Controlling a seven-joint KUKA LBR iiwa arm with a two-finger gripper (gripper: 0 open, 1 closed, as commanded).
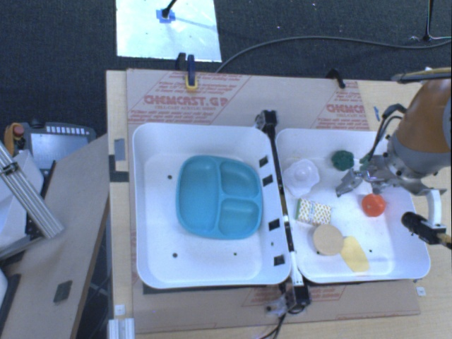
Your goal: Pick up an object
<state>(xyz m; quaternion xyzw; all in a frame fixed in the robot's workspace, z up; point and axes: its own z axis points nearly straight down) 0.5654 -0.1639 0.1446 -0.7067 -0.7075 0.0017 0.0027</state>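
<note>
The arm reaches in from the right over the right bin [421, 263], and its gripper [361, 181] hangs low above the middle of that bin, its metal fingers pointing left and toward the floor. Whether those fingers are apart or closed I cannot tell at this size; nothing shows between them, so as I judge it no object is held yet. The things to choose from all lie in the right bin: a dark green object [343, 159] at the far side, a clear cup [301, 176] near the divider on the left, a yellow-and-white patterned sponge [313, 211] just nearer than the cup, a tan disc [328, 239] nearer again, a yellow piece [355, 253] touching or almost touching the disc on its right, and an orange ball [373, 205] just beside the gripper on its near right. The left bin [152, 189] holds a blue divided plate [219, 196], well apart from the arm. The task looks to be at its start: the approach is made, but the closing on an object and the lift are both left to do. The orange ball and the green object are the closest candidates.
</note>
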